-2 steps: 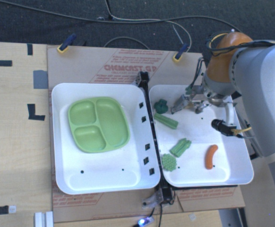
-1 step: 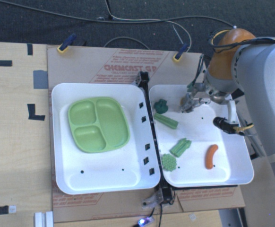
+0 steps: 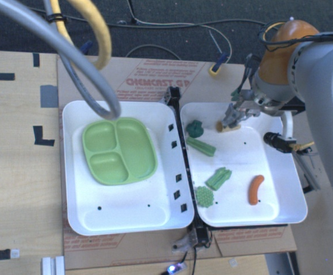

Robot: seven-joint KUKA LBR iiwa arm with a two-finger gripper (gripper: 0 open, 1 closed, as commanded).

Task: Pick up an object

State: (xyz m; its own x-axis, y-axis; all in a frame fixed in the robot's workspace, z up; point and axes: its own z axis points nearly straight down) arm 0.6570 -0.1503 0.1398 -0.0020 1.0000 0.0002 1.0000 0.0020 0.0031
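Even, bright overhead light — soft shadows, mild glare on the white bins (image 3: 75,153), slight blur.

Bench (image 3: 18,171) with two white bins (image 3: 75,171)

I saw two bins side by side: the left bin (image 3: 75,211) held a divided plate (image 3: 119,151) in its far half. In the right bin (image 3: 286,205), a broccoli piece (image 3: 194,129) lay far left, a pod (image 3: 201,147) just nearer, a sausage (image 3: 256,189) near right, and the gripper (image 3: 232,121) at the far edge.
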